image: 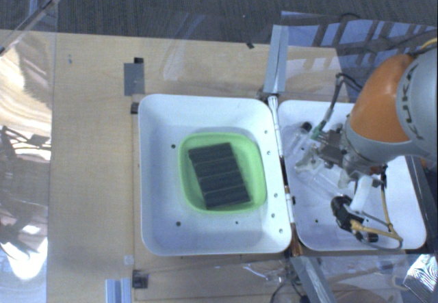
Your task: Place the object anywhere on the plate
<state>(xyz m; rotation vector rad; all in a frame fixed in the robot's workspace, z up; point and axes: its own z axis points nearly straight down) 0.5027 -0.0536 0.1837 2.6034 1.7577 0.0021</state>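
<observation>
— Where is the dark ridged object (218, 175) seen?
— On the green plate (189, 189), inside the left bin (157, 158).
— And the gripper (311, 151)?
— Right of that plate, over the right bin (404, 213); the fingers' state cannot be told.

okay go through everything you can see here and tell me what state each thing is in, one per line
Dark ridged block: lying flat on the plate, tilted a little.
Green plate: upright in the left bin, holding the block.
Left bin: holding the plate.
Right bin: under the arm.
Gripper: over the right bin, away from the block.
</observation>
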